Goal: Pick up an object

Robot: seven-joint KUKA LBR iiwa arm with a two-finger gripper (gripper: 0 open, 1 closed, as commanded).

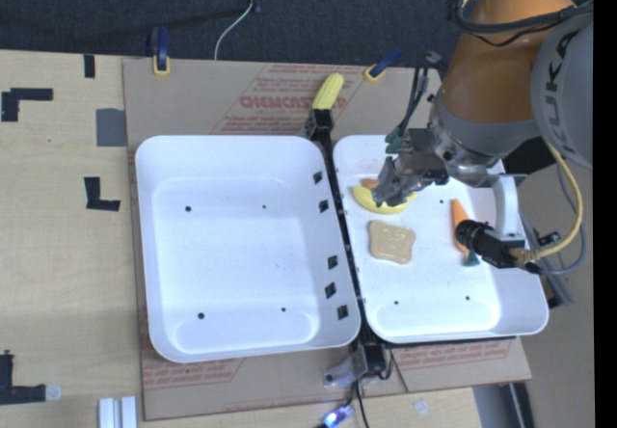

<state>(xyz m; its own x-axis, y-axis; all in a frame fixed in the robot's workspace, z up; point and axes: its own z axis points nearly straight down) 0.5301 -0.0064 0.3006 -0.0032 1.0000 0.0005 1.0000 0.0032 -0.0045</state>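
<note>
My gripper (393, 189) hangs low over the far left part of the right bin (434, 315), right above a yellow banana-like object (368, 200) that pokes out from under its fingers. A tan, bread-shaped piece (391, 242) lies just in front of it in the same bin. An orange carrot (461, 220) with a green end lies to the right, partly covered by a black part of the arm. The arm's orange band (501, 40) and grey wrist hide the bin's far right corner.
The left bin (154, 224) stands beside the right one, with a row of black clips along the shared wall (335, 224). A yellow-handled clamp (326, 93) and blue clamps grip the cardboard sheet at the back. A cable loops off the arm's right side.
</note>
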